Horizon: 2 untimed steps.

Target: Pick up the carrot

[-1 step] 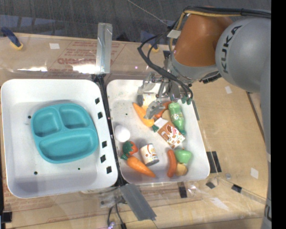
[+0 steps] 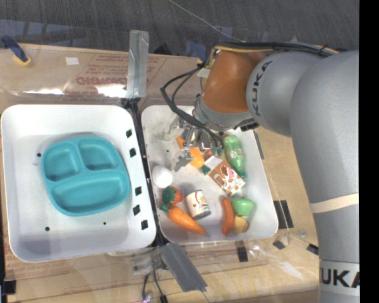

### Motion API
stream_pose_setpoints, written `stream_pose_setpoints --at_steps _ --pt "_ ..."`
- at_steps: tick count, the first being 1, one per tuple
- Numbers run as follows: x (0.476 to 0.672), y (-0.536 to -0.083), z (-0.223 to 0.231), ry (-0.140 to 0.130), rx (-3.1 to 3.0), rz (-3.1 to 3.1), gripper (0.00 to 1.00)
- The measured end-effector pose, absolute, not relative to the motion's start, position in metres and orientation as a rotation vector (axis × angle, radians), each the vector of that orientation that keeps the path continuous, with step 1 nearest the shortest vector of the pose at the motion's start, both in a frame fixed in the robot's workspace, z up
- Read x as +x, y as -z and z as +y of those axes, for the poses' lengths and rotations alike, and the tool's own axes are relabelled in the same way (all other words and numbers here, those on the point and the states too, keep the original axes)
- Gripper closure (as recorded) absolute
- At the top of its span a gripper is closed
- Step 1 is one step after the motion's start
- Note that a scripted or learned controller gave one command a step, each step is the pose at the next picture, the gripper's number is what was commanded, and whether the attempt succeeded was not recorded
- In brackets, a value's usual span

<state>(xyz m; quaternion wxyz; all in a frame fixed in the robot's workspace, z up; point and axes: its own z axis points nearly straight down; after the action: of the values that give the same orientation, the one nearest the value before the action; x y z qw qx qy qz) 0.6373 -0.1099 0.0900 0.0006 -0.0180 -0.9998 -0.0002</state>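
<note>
Lying at approx 6 o'clock in the right bin (image 2: 265,188), the carrot (image 2: 185,219) was seen beside a can (image 2: 198,204). Judged light, stiff, smooth plastic; best pinched mid-body across its width. Gripper (image 2: 192,145) state couldn't be told.

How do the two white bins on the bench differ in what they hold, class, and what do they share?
The left bin holds a single teal divided plate; the right bin holds many small toy foods, including the carrot. The gripper reaches into the right bin, while no arm is over the left bin. Both are shallow, white and set side by side.
</note>
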Motion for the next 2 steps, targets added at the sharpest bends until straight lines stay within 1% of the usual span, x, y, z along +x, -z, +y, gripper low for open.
stream_pose_setpoints --at_steps 1,2 --pt "0.640 -0.103 -0.109 -0.001 -0.047 -3.146 1.00" --pt "0.651 -0.176 -0.099 -0.003 0.439 -3.118 1.00"
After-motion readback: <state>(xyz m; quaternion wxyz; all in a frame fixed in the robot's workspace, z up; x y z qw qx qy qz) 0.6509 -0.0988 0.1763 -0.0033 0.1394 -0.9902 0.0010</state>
